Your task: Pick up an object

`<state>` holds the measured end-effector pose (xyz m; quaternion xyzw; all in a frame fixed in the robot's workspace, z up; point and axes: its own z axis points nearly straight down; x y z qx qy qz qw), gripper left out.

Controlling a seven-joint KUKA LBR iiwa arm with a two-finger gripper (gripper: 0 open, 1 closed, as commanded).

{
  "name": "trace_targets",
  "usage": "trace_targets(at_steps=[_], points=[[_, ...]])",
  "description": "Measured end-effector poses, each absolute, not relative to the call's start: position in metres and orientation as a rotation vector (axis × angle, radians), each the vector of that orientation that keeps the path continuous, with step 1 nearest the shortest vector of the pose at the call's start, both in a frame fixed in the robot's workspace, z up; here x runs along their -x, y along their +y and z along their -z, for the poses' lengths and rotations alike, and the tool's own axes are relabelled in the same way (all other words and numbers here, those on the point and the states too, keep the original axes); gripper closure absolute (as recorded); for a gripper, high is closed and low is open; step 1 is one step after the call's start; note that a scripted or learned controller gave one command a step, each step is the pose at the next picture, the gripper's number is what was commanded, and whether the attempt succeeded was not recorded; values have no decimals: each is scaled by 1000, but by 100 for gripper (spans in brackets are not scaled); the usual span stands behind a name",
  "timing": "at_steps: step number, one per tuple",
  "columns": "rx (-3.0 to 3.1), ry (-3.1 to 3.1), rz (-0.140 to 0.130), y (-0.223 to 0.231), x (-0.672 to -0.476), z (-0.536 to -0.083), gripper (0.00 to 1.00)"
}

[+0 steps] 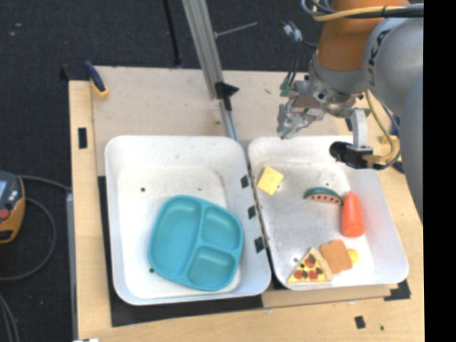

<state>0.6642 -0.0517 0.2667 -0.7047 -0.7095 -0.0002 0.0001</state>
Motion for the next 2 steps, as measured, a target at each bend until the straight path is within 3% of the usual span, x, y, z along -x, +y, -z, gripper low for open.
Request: trace_targets(at_steps=[2], points=[[2215,-2227,-1,47,-657,-269,100]])
